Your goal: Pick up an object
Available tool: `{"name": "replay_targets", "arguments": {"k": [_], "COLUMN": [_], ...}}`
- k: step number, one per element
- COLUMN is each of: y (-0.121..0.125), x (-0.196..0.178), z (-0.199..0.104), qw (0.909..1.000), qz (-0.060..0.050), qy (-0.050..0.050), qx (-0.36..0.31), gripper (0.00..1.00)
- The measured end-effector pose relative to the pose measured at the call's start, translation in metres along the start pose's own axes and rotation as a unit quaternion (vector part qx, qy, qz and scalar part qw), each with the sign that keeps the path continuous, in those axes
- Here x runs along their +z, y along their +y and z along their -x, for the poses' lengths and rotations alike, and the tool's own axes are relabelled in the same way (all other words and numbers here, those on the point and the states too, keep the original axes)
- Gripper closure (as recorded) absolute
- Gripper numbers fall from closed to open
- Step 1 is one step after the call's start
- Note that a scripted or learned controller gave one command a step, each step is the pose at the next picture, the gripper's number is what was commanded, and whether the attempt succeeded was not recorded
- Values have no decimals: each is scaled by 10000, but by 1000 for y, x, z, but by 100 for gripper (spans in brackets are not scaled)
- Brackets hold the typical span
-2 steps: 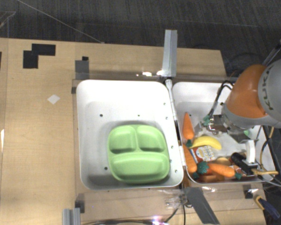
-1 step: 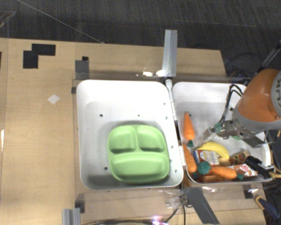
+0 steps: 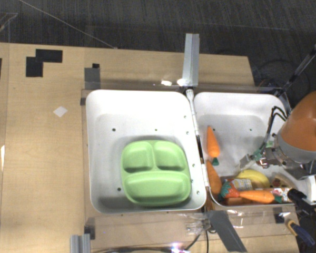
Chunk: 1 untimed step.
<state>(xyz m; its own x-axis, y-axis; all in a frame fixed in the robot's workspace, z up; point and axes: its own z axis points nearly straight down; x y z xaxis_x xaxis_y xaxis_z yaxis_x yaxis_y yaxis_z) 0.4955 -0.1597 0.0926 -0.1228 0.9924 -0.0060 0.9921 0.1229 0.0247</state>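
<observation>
claw [image 3: 259,161] | banana [image 3: 254,177] just below, apart | right bin [image 3: 231,115]

Bright, even overhead light, soft shadows inside the white bins [image 3: 147,101], slight overall softness.

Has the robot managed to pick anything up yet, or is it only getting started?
Nothing looks picked up yet. The carrots and the banana lie in the right bin, and the green tray sits in the left bin. In hand: the arm hangs over the right bin beside the banana. Left: closing on one object and lifting it.
</observation>
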Motion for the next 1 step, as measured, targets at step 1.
{"name": "replay_targets", "arguments": {"k": [1], "y": [-2], "x": [0], "z": [20], "qw": [9985], "qz": [-2], "qy": [22], "qx": [-549], "gripper": [0]}}
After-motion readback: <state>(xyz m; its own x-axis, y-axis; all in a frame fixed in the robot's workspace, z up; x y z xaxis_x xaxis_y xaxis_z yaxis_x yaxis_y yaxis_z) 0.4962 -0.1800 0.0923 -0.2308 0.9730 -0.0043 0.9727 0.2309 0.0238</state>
